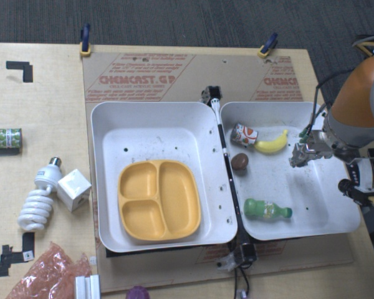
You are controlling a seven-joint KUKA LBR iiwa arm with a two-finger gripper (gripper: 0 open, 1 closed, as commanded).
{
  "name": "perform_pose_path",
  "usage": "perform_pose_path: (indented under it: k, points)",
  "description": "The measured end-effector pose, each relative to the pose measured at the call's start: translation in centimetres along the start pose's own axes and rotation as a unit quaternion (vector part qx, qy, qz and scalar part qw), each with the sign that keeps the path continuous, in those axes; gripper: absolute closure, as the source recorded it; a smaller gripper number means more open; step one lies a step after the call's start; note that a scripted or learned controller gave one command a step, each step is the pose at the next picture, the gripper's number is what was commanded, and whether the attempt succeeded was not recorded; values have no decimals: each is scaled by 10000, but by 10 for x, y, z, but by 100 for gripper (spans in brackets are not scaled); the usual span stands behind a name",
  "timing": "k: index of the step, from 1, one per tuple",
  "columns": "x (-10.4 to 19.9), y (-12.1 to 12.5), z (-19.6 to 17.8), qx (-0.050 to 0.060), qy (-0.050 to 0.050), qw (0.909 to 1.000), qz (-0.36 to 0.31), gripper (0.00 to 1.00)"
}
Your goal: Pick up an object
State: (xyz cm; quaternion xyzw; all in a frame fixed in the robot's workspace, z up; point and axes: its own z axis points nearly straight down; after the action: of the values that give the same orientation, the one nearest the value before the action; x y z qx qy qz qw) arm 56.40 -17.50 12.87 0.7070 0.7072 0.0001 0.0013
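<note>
Banana (272, 144) lies at the far side of the right bin (336, 220), touching a small red-and-white can (244, 134); a brown ball (239, 161) sits just nearer, a green bottle (267, 209) nearer still. The gripper (302, 154) hovers just right of the banana, holding nothing. The left bin (106, 167) holds a yellow divided plate (159, 199).

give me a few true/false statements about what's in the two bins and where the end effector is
1. The yellow tray lies in the left bin. True.
2. The banana lies in the left bin. False: it is in the right bin, beside a small can.
3. The green bottle is lying on its side. True.
4. The end effector is above the left bin. False: it is over the right bin, right of the banana.
5. The brown ball sits on the tray. False: it is in the right bin.
</note>
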Motion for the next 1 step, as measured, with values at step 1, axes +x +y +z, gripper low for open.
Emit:
perform_pose_path:
  k: [1]
  points:
    - [0,0,0,1,0,10000,-1,0]
